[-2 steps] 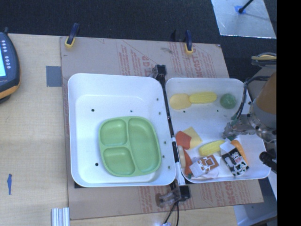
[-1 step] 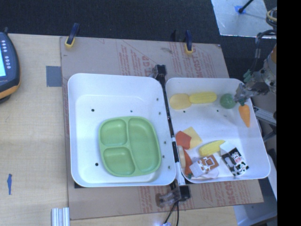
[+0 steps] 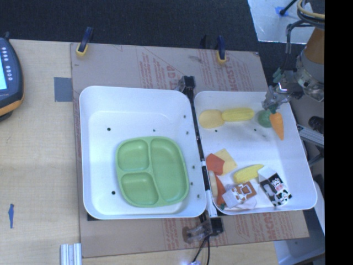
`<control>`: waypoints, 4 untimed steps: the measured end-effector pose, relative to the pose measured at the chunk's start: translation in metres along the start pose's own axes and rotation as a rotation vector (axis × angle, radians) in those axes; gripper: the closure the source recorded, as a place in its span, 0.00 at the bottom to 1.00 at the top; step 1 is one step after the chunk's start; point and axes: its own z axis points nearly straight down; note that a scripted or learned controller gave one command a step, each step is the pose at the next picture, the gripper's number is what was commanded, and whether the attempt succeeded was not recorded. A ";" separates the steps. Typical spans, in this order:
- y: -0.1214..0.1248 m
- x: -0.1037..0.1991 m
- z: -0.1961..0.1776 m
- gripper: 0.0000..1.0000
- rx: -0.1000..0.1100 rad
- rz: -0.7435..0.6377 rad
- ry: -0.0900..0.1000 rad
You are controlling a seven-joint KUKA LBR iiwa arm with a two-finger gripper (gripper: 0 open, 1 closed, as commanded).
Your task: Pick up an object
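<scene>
While the tool, its state impossible to tell, hovers beside one orange plastic carrot, one green three-compartment tray lies well left.

Grey arm, orange band, looped yellow and black cables, metallic end effector

A robotics lab — teach pendant on the bench, clamped cardboard sheet, white bins.

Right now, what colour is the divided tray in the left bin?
Light green; the divided tray shows clearly in the camera view.
</scene>
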 end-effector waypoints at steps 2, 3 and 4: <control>0.026 0.043 0.052 1.00 0.002 -0.001 -0.001; 0.025 0.044 0.054 0.00 0.004 -0.001 0.000; -0.035 0.058 0.124 0.00 0.006 0.000 0.000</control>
